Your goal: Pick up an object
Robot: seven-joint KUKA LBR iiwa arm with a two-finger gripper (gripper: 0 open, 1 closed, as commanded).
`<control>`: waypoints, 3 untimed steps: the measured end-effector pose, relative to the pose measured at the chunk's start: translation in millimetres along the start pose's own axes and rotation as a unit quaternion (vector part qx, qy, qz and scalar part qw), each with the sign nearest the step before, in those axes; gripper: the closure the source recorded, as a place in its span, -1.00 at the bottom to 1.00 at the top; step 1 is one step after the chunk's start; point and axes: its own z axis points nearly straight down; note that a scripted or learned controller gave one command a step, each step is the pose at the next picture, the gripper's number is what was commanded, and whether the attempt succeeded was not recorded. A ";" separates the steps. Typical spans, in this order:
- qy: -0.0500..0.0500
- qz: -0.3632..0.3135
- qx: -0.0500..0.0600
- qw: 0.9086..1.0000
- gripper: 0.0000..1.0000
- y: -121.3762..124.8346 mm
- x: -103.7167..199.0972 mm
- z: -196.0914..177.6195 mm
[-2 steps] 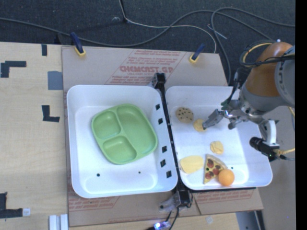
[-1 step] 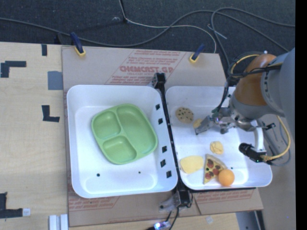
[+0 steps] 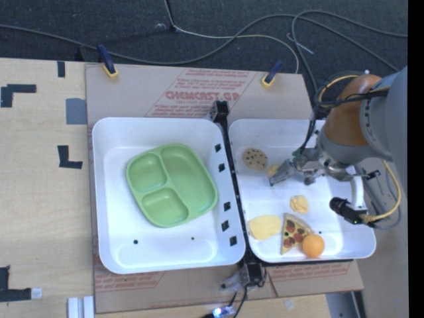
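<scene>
1. We are seeing the gripper (image 3: 283, 172) hovering low in the right bin (image 3: 344, 247), right of centre; we cannot tell its state
2. We are spotting the cookie (image 3: 254, 158) just left of it, untouched

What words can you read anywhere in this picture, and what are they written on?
"CHEMCAST GP": big red letters on the brown cardboard sheet under the two white bins; blurry, so this is my best reading.
Smaller red lines above and below it on the same sheet: too small and blurred to read.
Green tray, cookie, pizza slice and orange: no writing I can see.
</scene>
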 end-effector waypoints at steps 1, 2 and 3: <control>-0.001 0.000 -0.002 1.000 1.00 1.0 -0.4 -10.8; 0.001 0.000 -0.001 1.000 1.00 2.1 -1.0 -53.0; 0.000 -0.001 -0.002 1.000 1.00 3.2 4.6 -115.3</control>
